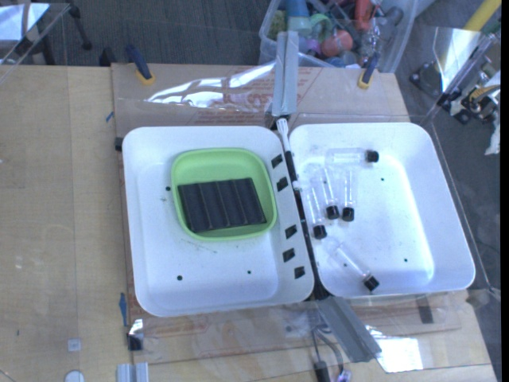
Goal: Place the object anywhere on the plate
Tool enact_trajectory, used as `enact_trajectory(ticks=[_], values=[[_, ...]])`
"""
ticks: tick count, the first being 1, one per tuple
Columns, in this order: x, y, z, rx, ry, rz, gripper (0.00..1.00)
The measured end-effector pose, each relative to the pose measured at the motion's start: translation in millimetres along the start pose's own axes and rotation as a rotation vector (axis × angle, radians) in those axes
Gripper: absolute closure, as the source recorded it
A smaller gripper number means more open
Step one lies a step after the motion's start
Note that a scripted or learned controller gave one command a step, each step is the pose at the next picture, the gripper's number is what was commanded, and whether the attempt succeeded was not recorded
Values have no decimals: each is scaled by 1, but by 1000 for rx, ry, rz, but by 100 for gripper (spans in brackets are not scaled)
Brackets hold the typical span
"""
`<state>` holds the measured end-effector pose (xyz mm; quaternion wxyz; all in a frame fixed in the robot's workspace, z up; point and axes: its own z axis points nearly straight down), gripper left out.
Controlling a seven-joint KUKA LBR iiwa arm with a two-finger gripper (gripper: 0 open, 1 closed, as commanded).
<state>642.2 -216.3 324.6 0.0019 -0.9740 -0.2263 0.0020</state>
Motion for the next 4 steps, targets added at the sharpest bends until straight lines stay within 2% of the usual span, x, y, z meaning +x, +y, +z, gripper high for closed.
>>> enact_trajectory(ticks=[1, 2, 3, 4], values=[[-5, 4, -101, -5, 4, 113, 0], [0, 5, -5, 0, 0, 206, 0], [-10, 2, -111, -4, 4, 251, 0], [10, 10, -110, -7, 4, -121, 0]])
